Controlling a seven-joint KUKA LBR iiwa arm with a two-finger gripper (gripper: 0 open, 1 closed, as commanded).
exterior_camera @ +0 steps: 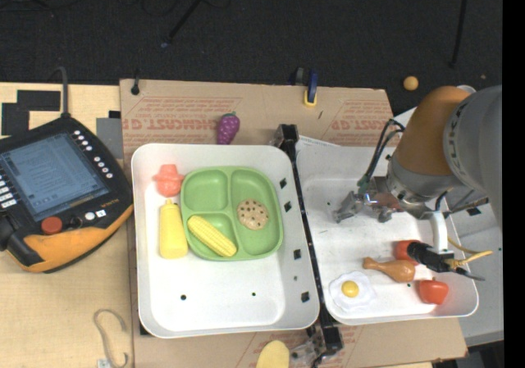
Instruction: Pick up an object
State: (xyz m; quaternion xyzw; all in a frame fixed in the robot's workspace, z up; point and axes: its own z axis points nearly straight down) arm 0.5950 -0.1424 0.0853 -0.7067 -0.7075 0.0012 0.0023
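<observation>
Left bin [156, 293] holds green plate [197, 188] with corn [212, 236], cookie [253, 213].

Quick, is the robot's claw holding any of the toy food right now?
Gripper: nothing between its fingers; it sits over bare floor of the right bin, open or shut cannot be told.

Red upside-down print on cardboard sheet [189, 116], roughly "KRONOST", not surely legible

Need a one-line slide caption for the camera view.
Arm's gripper low over the right bin, beside a fried egg and drumstick; left bin holds a green plate.
</observation>
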